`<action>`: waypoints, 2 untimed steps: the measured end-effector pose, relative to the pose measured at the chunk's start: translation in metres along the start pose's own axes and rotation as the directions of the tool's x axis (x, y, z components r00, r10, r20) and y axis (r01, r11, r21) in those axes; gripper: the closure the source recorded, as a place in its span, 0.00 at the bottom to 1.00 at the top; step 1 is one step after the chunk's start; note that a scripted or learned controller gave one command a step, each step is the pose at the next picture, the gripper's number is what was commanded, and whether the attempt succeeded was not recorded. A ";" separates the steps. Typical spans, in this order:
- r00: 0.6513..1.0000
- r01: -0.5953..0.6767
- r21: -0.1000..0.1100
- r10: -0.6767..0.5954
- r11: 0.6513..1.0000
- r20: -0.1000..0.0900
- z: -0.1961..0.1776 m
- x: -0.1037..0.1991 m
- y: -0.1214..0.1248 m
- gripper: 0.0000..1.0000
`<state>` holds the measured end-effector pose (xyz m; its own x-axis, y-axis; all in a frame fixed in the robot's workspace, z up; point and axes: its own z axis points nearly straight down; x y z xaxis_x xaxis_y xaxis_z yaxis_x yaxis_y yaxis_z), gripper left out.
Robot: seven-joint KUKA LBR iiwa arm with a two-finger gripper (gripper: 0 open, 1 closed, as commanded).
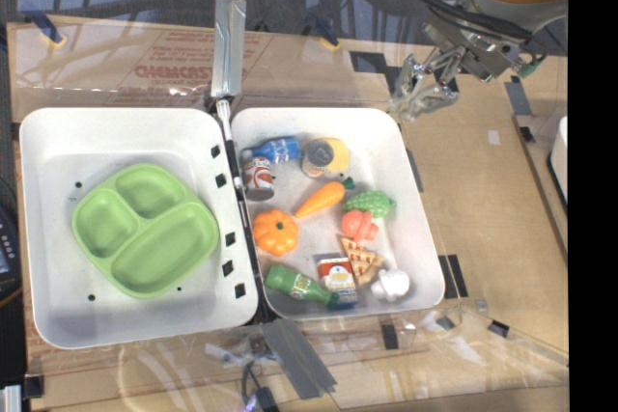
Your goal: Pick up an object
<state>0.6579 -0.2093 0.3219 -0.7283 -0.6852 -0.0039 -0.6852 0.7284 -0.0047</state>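
- The gripper [422, 94] is hanging just beyond the far right corner of the right bin [413, 207], above the bench rather than over the toys, and it is carrying nothing.
- Its fingers [410, 99] are looking slightly apart, with a gap showing between them and no object in that gap.
- The right bin is holding the candidates: a toy carrot [322, 199] lying at a slant near the middle, an orange pumpkin [275, 232] to its near left, a green bottle [299, 285] along the near wall, a yellow-topped can [323, 156] and a blue packet [278, 150] at the far side.
- The left bin [48, 236] is holding a green divided plate [145, 229].
- The carrot is looking like the easiest pick: probably light, stiff moulded plastic, smooth and somewhat slippery.
- A hold across its thicker middle, with the fingers closing over the narrow width, is likely to sit best; the tapered tip could squirt out.
- Some open floor is lying around the carrot, though the broccoli piece [371, 202] is crowding its far end, so a descent nearer the pointed half may be risking a weaker hold.
- The pumpkin is round and wide, and may be slipping from a two-finger pinch.
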 end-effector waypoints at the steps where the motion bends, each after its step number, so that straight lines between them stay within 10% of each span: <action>1: 0.948 0.318 -0.001 -0.318 0.948 0.001 -0.013 -0.001 0.001 1.00; 2: 0.881 0.473 -0.007 -0.473 0.881 -0.001 0.005 -0.001 0.001 1.00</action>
<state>0.6579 -0.2074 0.3166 -0.3175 -0.9483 -0.0006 -0.9483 0.3175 0.0006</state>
